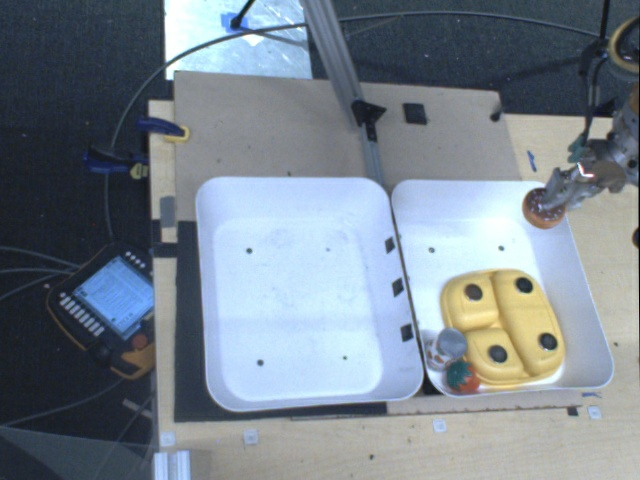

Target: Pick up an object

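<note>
The gripper [556,194] hung over the right bin's [585,298] far corner, above a small round thing [543,210]; its jaws' state was unclear.

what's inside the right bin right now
A big yellow moulded block with dark spots, a small grey-topped jar and a red-and-green item beside it. Anything under the block is hidden.

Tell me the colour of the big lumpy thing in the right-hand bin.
Yellow, with dark round spots; the yellow block shows best in the camera view.
</note>
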{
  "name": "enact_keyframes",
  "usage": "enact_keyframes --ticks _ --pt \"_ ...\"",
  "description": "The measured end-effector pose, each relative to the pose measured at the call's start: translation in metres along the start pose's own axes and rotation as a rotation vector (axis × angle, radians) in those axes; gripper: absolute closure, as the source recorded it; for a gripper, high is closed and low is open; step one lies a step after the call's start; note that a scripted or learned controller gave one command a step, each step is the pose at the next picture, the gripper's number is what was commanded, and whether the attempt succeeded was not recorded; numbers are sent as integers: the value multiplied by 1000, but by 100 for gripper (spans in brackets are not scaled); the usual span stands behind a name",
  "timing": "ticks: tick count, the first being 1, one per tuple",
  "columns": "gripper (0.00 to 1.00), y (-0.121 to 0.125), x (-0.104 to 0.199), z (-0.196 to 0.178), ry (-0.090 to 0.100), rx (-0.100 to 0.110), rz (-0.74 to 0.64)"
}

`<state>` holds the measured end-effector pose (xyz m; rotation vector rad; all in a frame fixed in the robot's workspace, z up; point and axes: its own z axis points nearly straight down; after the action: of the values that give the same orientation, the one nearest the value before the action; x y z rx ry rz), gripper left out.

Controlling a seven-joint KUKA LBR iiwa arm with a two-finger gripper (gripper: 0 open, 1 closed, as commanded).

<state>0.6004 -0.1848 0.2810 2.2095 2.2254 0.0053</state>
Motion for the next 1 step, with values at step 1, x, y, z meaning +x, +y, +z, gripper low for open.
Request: enact_keyframes --ticks 1 --pt "100 2 58 12 2 5 -2"
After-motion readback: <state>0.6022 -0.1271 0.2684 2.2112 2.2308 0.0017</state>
